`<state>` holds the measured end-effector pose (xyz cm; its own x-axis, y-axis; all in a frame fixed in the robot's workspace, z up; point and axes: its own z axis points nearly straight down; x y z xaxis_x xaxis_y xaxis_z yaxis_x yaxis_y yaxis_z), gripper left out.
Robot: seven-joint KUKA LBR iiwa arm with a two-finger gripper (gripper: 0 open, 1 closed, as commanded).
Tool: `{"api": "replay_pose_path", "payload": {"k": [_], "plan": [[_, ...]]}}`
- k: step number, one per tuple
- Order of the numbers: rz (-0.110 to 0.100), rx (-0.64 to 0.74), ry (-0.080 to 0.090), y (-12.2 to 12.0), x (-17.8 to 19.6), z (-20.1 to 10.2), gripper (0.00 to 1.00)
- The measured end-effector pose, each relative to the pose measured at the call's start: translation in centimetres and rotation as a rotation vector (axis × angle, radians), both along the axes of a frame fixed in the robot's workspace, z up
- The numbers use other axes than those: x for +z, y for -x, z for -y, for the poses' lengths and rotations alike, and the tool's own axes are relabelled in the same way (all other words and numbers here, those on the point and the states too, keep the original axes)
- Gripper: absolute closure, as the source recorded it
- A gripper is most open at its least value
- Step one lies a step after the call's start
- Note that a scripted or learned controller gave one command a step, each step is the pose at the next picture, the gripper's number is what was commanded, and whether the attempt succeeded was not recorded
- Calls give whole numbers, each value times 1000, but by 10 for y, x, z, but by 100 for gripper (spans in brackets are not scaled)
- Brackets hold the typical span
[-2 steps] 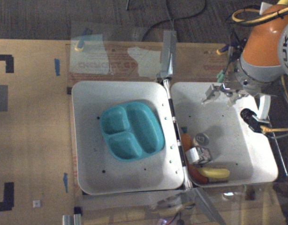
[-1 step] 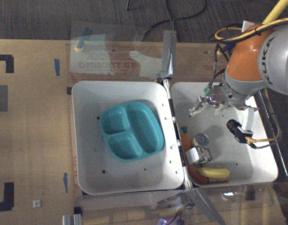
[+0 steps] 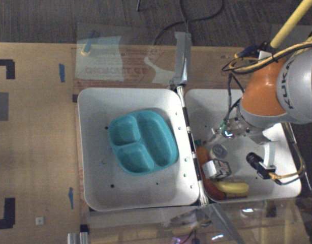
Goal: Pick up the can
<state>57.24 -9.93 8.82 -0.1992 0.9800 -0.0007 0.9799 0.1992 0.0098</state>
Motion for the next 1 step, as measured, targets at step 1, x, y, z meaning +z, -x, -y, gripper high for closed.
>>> {"api": "replay_pose_path", "payload": {"k": [1], "plan": [[-10, -7, 1, 7, 2, 23, 0]]}}
